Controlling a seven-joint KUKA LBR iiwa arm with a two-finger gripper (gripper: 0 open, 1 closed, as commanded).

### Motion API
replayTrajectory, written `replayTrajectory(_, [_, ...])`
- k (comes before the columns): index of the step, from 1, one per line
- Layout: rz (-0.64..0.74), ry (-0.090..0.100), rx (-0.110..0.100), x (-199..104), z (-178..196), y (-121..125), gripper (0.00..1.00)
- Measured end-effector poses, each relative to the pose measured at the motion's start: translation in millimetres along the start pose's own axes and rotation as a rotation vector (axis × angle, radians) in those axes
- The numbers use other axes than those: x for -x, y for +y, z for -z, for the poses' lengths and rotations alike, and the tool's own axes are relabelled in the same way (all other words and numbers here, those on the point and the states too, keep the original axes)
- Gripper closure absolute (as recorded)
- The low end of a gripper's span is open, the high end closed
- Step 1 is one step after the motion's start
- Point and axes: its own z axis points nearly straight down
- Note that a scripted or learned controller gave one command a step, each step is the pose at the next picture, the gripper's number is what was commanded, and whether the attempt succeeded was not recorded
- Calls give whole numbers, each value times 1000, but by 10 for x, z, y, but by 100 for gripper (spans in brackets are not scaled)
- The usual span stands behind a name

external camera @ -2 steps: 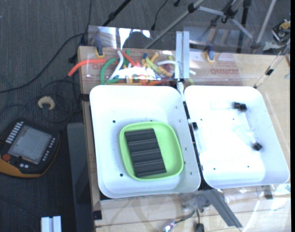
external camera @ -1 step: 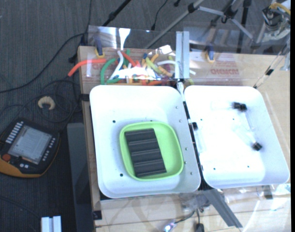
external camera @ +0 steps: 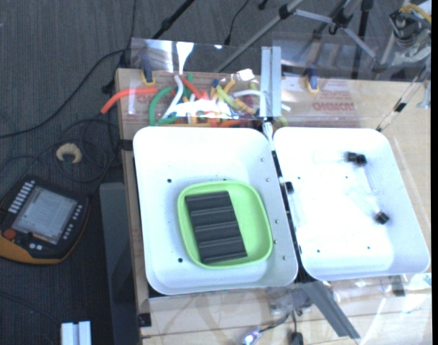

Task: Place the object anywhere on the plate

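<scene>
Pincer: can't tell whether it's spread or pressed together.

Left shallow white bin (external camera: 153,157) holds a lime-green rounded-square plastic plate (external camera: 186,208), near centre. The dark grey ribbed rectangular block (external camera: 215,226) lies flat on the plate, inside its rim, long axis running roughly front to back.

Right shallow white bin (external camera: 406,244) holds two small black pieces (external camera: 356,158), well apart, with something faint and clear between them, too pale to identify.

The bins sit side by side, edges touching. A tangle of coloured cables (external camera: 197,100) lies behind the left bin.
</scene>
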Motion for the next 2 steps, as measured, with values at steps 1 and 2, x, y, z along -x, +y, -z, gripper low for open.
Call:
replayTrajectory(1, [0, 0, 1, -36, -3, 2, 0])
replayTrajectory(2, [1, 0, 1, -59, -3, 2, 0])
